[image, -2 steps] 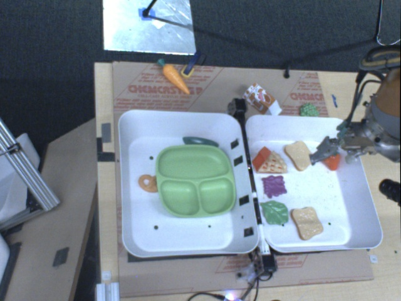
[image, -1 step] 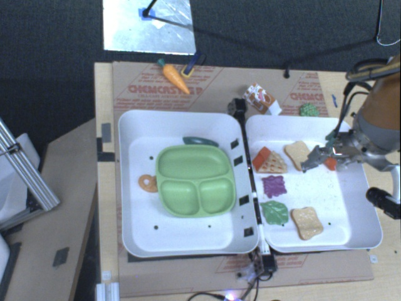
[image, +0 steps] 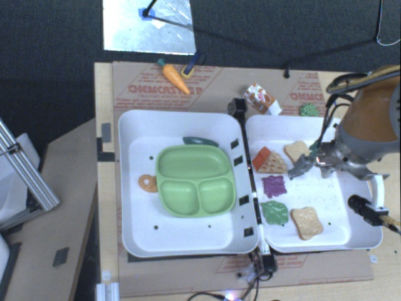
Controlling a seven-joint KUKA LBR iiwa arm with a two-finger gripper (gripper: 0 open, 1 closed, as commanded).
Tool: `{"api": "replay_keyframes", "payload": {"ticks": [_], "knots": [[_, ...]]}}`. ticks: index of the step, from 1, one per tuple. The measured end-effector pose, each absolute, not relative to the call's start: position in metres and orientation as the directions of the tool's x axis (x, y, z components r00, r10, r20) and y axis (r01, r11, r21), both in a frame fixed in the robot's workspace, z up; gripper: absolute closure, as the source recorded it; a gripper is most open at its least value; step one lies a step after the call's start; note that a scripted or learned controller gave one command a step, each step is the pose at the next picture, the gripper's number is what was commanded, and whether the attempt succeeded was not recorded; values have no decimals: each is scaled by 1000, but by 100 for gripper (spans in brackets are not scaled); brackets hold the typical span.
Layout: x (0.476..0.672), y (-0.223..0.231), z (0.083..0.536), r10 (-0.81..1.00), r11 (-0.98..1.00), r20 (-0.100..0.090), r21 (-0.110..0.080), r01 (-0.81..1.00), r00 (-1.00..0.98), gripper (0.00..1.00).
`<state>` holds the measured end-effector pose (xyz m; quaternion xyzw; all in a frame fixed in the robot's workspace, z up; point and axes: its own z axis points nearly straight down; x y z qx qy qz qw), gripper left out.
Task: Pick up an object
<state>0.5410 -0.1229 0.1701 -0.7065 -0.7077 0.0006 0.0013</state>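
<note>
**Gripper low in the right bin, near the pizza slice**

The gripper (image: pixel 305 165) hangs low over the right bin (image: pixel 351 238), with its tip pointing left. Its fingers seem close together with nothing between them, but they are small in the view, so I cannot tell for sure.

The nearest things are the pizza slice (image: pixel 268 162), just left of the tip, and the pale cracker (image: pixel 296 150), just above it. The purple piece (image: pixel 274 185), the green leaf (image: pixel 275 212) and the toast (image: pixel 306 222) lie lower in the same bin. In the left bin (image: pixel 135 231) a green tray (image: pixel 194 180) sits beside a small pretzel (image: pixel 148 183).

To do the step well, I think the arm should choose one target, probably the pizza slice, center the fingers over it, spread them wider than the piece, and go down straight. These flat pieces lie close together, so a slanted approach may push one away.
</note>
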Motion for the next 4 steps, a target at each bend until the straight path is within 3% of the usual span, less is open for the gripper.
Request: {"api": "replay_keyframes", "payload": {"ticks": [2,3,4], "knots": [[539,-116,83,1000,0,1,1,1000,0,0],[542,-115,98,1000,1,1,8,1000,-1,100],[545,-111,142,1000,4,-1,5,1000,-4,100]]}}
